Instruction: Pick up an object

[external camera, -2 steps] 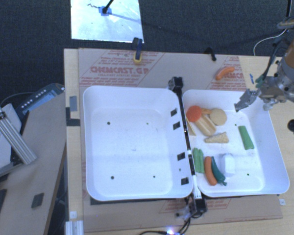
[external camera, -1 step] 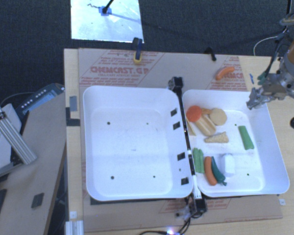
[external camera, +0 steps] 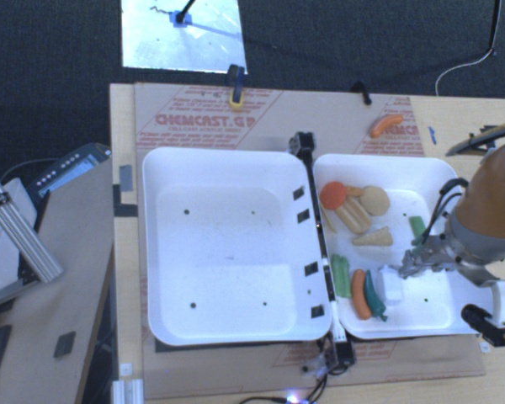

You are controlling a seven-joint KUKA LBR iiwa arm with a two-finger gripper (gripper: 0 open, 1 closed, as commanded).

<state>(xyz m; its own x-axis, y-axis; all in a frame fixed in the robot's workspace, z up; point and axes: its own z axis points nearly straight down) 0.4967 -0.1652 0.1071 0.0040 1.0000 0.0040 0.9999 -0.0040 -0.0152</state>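
The bench [external camera: 454, 112] bears two white bins [external camera: 227, 175] (one carrot [external camera: 386, 125] beside).

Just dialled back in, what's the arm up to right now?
The arm reaches in from the right over the right bin, with its gripper low near the middle of that bin. A cluster of toy food lies there: a red-orange round piece, a tan round piece, a wedge, a green stick and an orange stick. Nothing is visibly held. The left bin sits beside it, and one orange piece lies on the board outside the bins.
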